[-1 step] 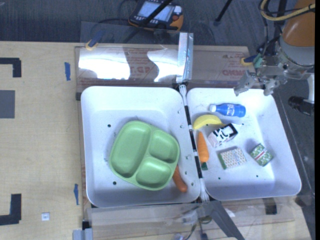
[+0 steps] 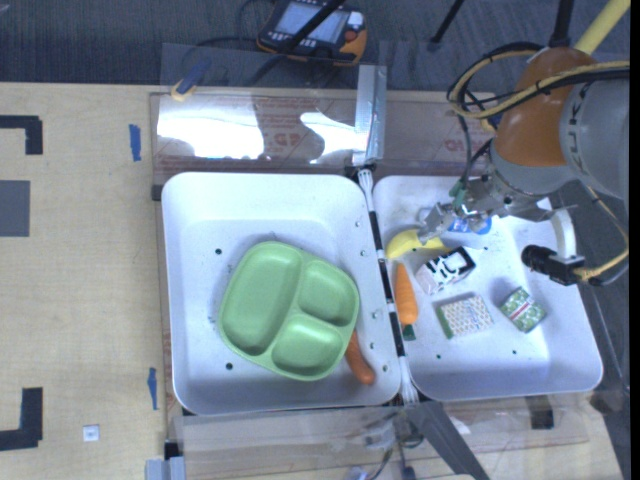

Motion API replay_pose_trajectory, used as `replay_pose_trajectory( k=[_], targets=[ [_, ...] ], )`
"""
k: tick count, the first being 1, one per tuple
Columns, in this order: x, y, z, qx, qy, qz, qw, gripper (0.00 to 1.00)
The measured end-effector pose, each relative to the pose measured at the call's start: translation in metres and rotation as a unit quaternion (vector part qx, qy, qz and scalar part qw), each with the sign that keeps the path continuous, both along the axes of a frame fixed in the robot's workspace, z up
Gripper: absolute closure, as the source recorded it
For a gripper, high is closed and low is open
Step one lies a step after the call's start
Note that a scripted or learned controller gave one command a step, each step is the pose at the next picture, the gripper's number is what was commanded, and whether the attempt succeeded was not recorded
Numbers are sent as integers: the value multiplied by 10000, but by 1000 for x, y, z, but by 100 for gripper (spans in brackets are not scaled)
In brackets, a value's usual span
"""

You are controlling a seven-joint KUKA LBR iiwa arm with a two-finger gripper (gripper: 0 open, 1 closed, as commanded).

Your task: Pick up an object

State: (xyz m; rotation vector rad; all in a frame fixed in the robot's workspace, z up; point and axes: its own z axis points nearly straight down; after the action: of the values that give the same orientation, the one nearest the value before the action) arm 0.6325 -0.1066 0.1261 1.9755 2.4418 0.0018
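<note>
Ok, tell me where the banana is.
The banana lies in the right bin, at its left wall, just above the carrot and left of the hand.

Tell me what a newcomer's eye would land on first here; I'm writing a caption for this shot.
First the green divided plate, which takes up most of the left bin, with an orange carrot-like piece at its lower right edge. Then the grey arm's orange band at upper right, with the gripper low over the right bin, just above a yellow banana.
</note>
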Motion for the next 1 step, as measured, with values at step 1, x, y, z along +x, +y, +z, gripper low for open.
replay_pose_trajectory(
  k=[1],
  targets=[
    [-25,12,-39,-3,-27,1741,9847,0]
  ],
)
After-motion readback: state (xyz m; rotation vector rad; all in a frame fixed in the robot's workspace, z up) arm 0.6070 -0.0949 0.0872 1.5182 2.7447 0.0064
